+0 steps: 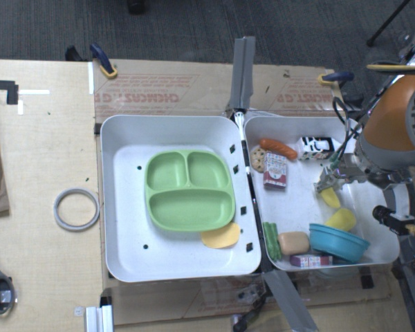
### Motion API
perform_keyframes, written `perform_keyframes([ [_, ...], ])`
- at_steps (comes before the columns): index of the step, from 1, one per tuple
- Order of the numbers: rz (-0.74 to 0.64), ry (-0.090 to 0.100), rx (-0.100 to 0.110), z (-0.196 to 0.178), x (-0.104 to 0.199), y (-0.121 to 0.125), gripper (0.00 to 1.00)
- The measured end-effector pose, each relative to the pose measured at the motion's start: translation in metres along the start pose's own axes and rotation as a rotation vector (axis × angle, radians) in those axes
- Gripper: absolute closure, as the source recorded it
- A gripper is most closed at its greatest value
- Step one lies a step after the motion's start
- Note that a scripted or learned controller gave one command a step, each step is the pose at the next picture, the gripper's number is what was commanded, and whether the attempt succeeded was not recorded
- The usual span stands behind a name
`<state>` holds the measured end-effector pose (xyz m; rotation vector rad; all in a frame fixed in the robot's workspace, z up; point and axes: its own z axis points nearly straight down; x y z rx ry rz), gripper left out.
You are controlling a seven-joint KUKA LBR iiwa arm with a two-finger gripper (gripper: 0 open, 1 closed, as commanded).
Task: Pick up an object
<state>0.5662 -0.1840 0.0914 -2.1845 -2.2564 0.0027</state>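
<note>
My gripper (330,183) hangs low over the right bin (297,203), near its right side, just above a small yellow piece (330,198). Its fingers point down toward that piece. Nothing shows clearly between them. A second yellow object (343,219) lies just below, next to a blue bowl (337,242). Further left in this bin are a red box (275,171), a cookie (257,159), an orange carrot (277,146) and a black-and-white item (317,145).
The left bin (117,206) holds a green divided plate (190,190) and a yellow chip (220,237). A green stalk (271,240), a tan bun (294,243) and a purple box (311,260) line the right bin's front. A tape ring (77,208) lies on the bench.
</note>
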Motion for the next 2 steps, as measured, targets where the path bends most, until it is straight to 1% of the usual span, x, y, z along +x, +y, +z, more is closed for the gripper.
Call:
perform_keyframes([
  [1,0.002,-0.001,0.0,-0.156,0.026,-0.049,1.0],
  [2,0.305,-0.001,0.002,-0.148,0.067,0.012,1.0],
])
